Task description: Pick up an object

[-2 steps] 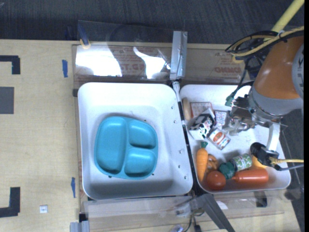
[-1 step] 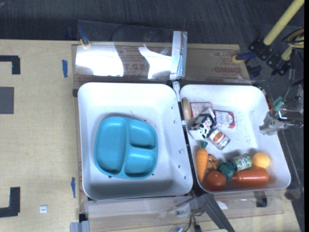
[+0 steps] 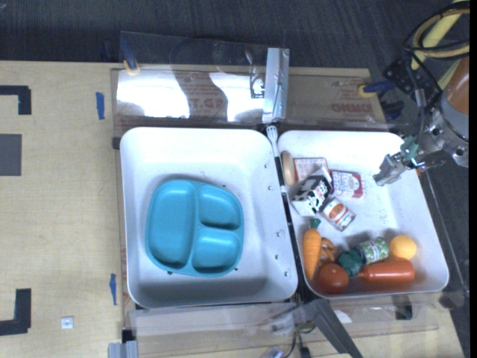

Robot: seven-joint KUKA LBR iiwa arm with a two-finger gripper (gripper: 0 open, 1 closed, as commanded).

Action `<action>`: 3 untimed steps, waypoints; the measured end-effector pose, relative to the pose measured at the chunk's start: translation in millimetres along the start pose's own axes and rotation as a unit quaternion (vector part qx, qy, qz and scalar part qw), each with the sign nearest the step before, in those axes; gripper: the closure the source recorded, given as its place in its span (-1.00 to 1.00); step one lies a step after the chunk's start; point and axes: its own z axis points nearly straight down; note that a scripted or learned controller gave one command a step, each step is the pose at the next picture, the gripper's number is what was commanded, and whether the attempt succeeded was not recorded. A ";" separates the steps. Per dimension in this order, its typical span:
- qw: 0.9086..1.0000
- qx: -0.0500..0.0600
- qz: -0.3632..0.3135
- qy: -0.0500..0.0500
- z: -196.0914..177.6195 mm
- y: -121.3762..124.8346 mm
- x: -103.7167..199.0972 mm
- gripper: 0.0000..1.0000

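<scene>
Crowding right bin (image 3: 387, 215): packets, carrot (image 3: 311, 249), tomato (image 3: 332, 277), lemon (image 3: 403, 247). Blue tray (image 3: 195, 227) in left bin (image 3: 141, 155). Gripper (image 3: 390, 168) above right bin's upper-right corner; grip state can't tell.

The arm (image 3: 456, 103) is grey metal, with an orange band (image 3: 456, 86) above the wrist. Yellow and black cables (image 3: 440, 32) loop in a bundle beside it, and thinner dark wires run along its body. The gripper (image 3: 393, 166) is small, pale grey and silvery, with a touch of green near its base.
</scene>
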 end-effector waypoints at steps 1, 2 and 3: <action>0.956 0.006 0.292 0.002 111.4 -19.6 32.5 1.00; 0.824 0.003 0.566 -0.001 83.0 -31.6 18.3 1.00; 0.864 0.004 0.504 -0.001 80.4 -18.1 -54.7 1.00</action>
